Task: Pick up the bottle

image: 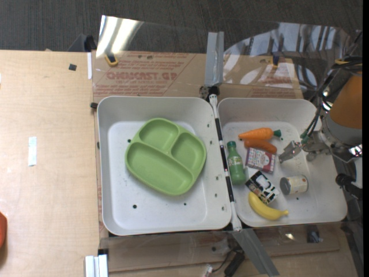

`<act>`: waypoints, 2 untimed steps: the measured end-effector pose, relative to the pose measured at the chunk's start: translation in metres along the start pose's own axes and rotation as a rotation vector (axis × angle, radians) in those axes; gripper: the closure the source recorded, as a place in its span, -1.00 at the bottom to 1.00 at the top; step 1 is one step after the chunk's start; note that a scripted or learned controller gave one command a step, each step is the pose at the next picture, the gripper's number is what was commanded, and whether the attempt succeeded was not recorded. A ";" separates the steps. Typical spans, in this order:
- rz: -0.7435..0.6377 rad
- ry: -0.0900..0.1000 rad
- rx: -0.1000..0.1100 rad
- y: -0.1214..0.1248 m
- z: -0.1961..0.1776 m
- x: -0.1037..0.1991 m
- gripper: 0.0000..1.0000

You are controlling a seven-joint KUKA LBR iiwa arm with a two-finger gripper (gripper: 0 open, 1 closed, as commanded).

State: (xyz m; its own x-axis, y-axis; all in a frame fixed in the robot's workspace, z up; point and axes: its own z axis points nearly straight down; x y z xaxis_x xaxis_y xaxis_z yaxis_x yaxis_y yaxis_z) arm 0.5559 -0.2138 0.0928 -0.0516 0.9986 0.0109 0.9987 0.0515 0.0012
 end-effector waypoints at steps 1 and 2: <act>0.073 -0.012 0.001 0.082 0.001 0.016 -1.00; 0.108 -0.011 0.001 0.041 0.002 0.111 -1.00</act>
State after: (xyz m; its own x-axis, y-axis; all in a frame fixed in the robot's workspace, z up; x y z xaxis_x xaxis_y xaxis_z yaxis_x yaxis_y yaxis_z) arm 0.5913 -0.1005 0.0917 0.0567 0.9984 -0.0006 0.9984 -0.0567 -0.0003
